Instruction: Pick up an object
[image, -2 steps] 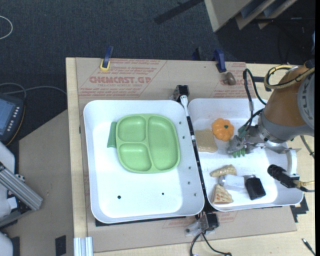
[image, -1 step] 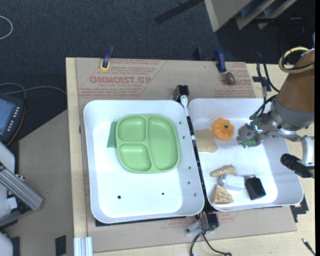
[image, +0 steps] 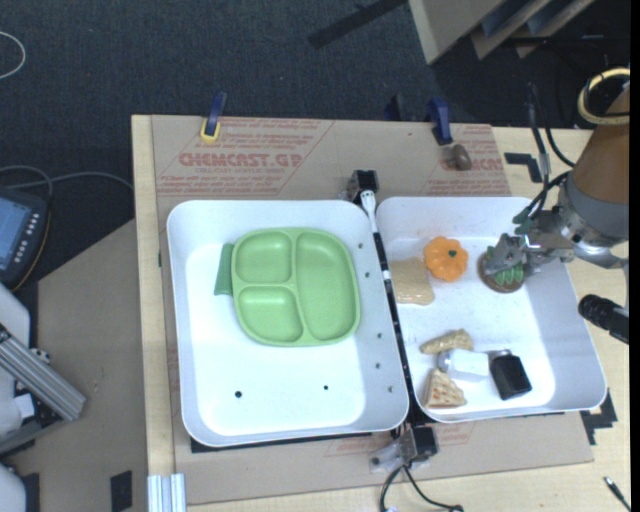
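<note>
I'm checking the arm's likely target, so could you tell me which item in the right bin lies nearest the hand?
The round grey-green item by the hand, at the bin's far right. The orange pumpkin sits further left; the black block lies near the front.

A green tray (image: 296, 285) sits in the left bin (image: 200, 330). The gripper (image: 512, 262) hangs over the right bin (image: 570, 330), beside a small pumpkin (image: 446, 258)

a grey arm (image: 597, 212) with an orange band above the wrist, black cables trailing alongside it.
</note>
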